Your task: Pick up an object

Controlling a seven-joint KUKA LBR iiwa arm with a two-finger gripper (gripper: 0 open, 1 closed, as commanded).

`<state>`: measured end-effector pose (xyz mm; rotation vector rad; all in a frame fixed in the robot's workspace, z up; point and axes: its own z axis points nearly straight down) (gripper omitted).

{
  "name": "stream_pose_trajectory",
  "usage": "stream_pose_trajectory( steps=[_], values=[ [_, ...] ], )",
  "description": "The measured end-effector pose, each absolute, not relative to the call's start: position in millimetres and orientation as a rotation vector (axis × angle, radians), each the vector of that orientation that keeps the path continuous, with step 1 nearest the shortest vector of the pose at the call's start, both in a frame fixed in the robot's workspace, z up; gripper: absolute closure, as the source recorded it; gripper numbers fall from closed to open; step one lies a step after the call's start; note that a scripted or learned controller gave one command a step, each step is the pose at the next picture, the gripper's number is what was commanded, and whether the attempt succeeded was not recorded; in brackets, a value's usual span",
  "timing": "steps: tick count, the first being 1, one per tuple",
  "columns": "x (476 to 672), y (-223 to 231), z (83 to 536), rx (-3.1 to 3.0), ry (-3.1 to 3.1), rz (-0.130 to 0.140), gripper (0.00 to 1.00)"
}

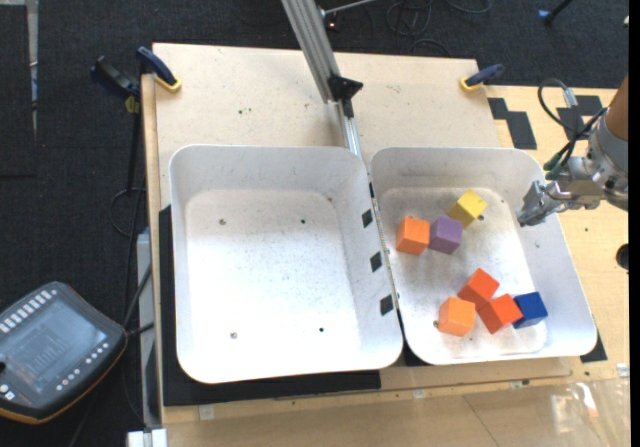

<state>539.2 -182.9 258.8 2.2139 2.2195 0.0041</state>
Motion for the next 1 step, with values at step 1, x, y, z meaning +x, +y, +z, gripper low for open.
stream_pose_trajectory(
  steps=[1],
  values=[
    [528.2, -128.9, 252.9, 2.214, 2.231, 0.002, 1.0]
  ],
)
